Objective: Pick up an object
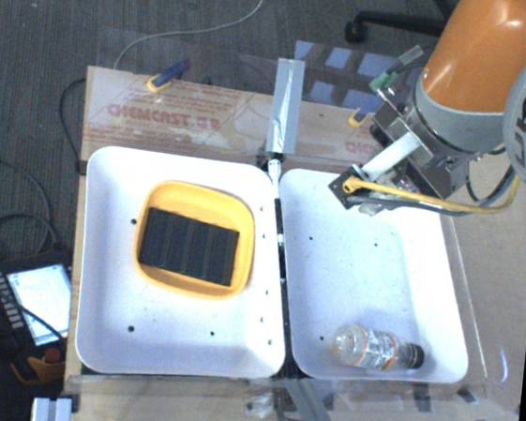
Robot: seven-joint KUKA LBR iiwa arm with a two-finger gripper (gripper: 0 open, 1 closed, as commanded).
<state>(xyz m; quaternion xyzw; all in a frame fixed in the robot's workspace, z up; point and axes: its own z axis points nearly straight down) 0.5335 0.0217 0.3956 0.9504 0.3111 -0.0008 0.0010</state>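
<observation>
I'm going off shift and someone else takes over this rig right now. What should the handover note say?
Gripper: over the far end of the right bin, near its back wall. Nothing is seen in it, and this view doesn't show whether it is open or shut.
Bottle: on its side at the near edge of the right bin, well apart from the gripper.
Yellow dish with a black ribbed slab in it: in the left bin.
Done: nothing lifted yet.
Left: pick one thing, probably the bottle since it shares the gripper's bin, then come down, grip and lift.
</observation>
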